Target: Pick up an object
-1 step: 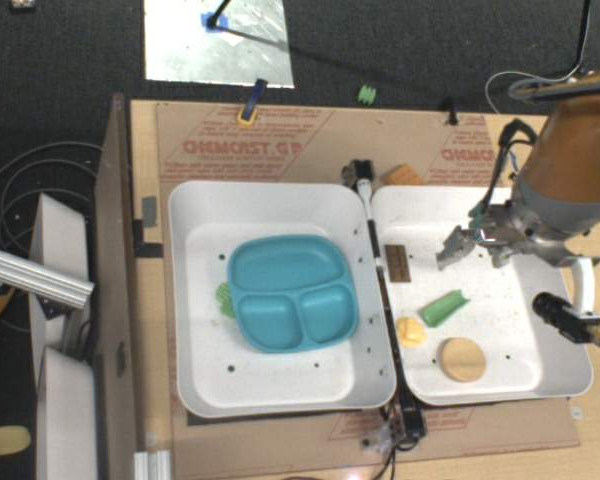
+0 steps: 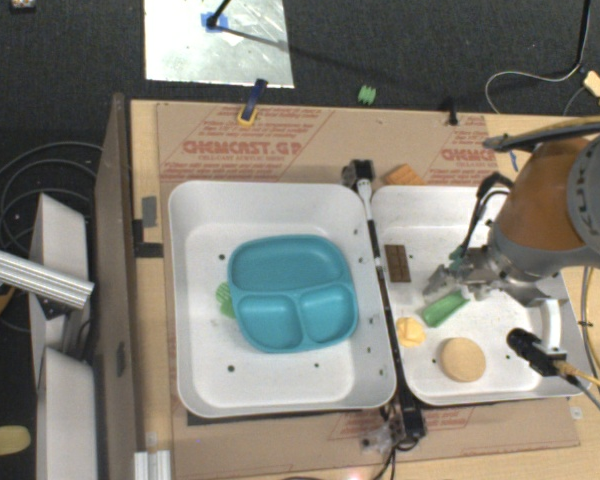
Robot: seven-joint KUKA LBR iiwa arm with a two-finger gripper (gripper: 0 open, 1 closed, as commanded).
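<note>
In the right bin [image 2: 420, 208], the gripper [image 2: 448, 280] sits right over the green object [image 2: 443, 310] (long axis slanting toward the arm); contact seems likely, but I cannot tell its opening.

The single camera is mounted above the bench and looks down at a slant, so the far rim of the bench sits toward the top of the frame and the near rim toward the bottom. It stands far enough back to take in both white bins whole, plus surrounding dark floor and cables. The gripper [image 2: 450, 280] sits right of centre, over the right bin [image 2: 420, 208]; the left bin [image 2: 195, 218] lies well to the gripper's left, across the divider between them. The arm [image 2: 550, 208] enters from the frame's right edge, behind the gripper. There is only one view, so no overlap with another camera applies.
</note>
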